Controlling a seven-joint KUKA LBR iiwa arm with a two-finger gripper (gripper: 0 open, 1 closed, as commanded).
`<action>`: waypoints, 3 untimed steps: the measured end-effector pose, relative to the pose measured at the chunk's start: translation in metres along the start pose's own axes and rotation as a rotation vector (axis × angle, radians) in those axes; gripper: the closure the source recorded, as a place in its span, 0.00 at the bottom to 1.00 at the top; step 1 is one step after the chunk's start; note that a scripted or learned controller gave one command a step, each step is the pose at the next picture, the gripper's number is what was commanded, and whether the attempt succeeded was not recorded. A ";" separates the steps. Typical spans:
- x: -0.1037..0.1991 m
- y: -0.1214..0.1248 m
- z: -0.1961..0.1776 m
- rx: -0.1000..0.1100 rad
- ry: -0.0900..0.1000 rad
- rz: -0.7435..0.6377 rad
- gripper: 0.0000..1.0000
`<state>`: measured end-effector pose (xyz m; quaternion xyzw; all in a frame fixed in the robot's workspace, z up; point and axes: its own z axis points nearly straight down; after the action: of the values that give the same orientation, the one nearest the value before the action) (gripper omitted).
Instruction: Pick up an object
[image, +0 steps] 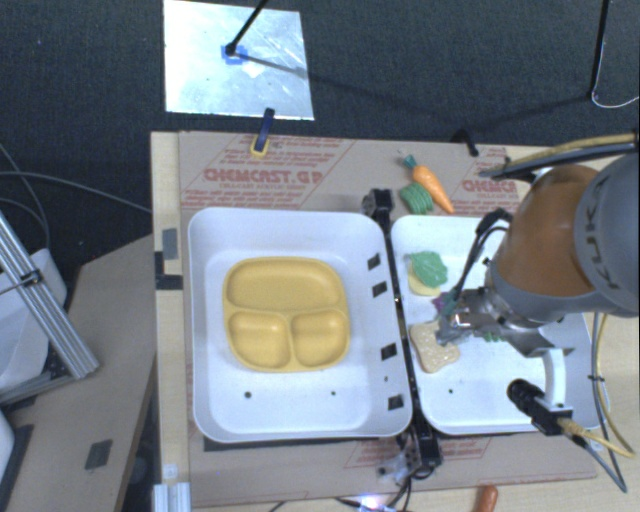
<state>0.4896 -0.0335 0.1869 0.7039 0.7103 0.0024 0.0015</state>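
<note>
The counter is covered by a printed cardboard sheet, on which two shallow white bins are set side by side. The left bin is occupied by a yellow three-compartment tray lying flat near its centre. The arm, grey with an orange band, is seen reaching in from the right over the right bin. The tool is positioned low at the bin's left side, directly above a beige slice of toy bread; whether it is apart or together cannot be told. A green leafy toy lies just beyond the bread in the same bin. A toy carrot rests on the cardboard outside the bins.
</note>
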 end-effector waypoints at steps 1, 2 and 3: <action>0.027 -0.001 -0.067 -0.002 0.000 0.001 1.00; 0.068 0.000 -0.233 -0.015 0.003 -0.002 1.00; 0.034 -0.002 -0.157 0.009 -0.003 0.011 1.00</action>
<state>0.4864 0.0006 0.3435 0.7078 0.7064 -0.0016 -0.0007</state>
